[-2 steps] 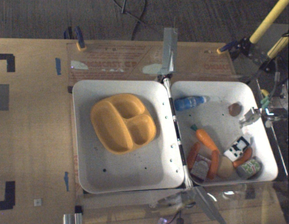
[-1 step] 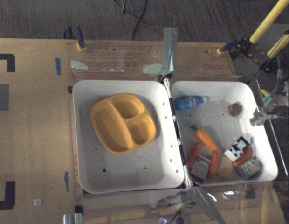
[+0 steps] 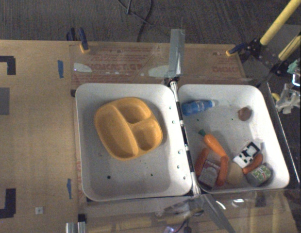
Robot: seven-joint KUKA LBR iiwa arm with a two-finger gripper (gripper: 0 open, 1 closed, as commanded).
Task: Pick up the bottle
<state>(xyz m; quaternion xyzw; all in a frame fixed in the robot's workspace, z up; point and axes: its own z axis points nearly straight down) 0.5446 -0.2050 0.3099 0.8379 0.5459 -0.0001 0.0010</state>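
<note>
Bench (image 3: 34,144): bare wood at frame left, with black corner marks and short strips of blue tape (image 3: 60,68).

Left bin (image 3: 87,178): holds one yellow divided plate (image 3: 128,127), three compartments, lying flat in the bin's upper middle, clear of the walls.

Right bin (image 3: 267,110): the bottle (image 3: 196,106) lies on its side in the upper left corner, just beside the divider between the two bins. It has a blue body, with the paler cap end pointing to frame right. It lies apart from all the other contents. Below it lies a carrot (image 3: 214,143) on a slant, with reddish pieces (image 3: 223,171) near the lower wall. A small brown round item (image 3: 244,113) sits toward the upper right. A black-and-white carton (image 3: 247,154) and a can (image 3: 259,175) occupy the lower right corner.

Pincer: its state cannot be told, nor can the bottle's position relative to it.

Upper right of frame: two yellow poles (image 3: 284,16) on a slant.
</note>
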